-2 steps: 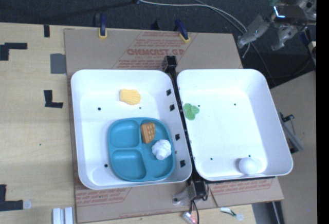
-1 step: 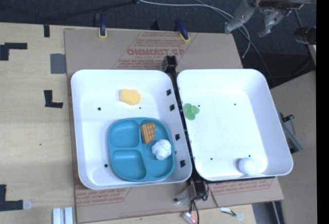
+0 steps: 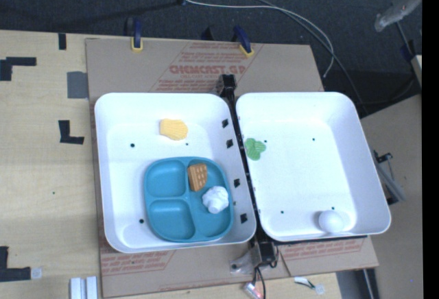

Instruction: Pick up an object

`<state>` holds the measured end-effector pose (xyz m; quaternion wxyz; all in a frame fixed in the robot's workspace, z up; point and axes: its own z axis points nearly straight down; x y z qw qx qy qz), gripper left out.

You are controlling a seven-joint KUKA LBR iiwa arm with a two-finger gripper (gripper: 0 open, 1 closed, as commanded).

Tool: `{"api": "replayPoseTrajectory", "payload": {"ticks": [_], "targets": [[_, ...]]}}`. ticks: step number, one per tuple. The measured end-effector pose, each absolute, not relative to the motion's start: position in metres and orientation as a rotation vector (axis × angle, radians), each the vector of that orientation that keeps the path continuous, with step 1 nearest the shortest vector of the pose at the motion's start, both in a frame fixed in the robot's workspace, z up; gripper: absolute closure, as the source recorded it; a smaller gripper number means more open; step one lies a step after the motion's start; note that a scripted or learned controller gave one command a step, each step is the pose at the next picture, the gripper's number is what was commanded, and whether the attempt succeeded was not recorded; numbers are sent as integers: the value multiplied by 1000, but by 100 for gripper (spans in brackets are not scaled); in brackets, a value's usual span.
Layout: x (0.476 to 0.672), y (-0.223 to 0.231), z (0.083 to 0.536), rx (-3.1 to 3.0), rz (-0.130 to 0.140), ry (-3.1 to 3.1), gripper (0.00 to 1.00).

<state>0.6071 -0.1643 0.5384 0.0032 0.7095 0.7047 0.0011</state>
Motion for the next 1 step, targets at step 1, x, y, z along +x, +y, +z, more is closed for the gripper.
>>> {"api": "replayPoseTrajectory", "payload": {"ticks": [1], "targets": [[664, -165, 512, 2223, -4, 2225, 0]]}}
